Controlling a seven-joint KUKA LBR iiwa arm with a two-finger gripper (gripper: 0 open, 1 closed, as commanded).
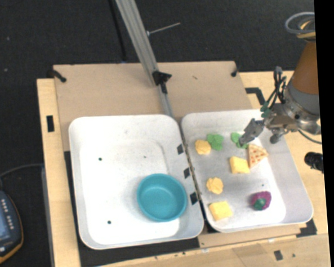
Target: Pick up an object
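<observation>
Reaching in from the right, the arm (306,76) hangs its tool (250,134), grip state unclear, above the right bin (290,207).

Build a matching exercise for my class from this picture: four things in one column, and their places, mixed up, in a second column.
Things:
1. blue bowl
2. purple and green toy
3. pizza slice toy
4. yellow block

Places:
A. right bin, near corner by the centre divide
B. left bin, near side
C. right bin, just below the gripper
D. right bin, near side towards the outer edge

Pairs: 1-B, 2-D, 3-C, 4-A
</observation>
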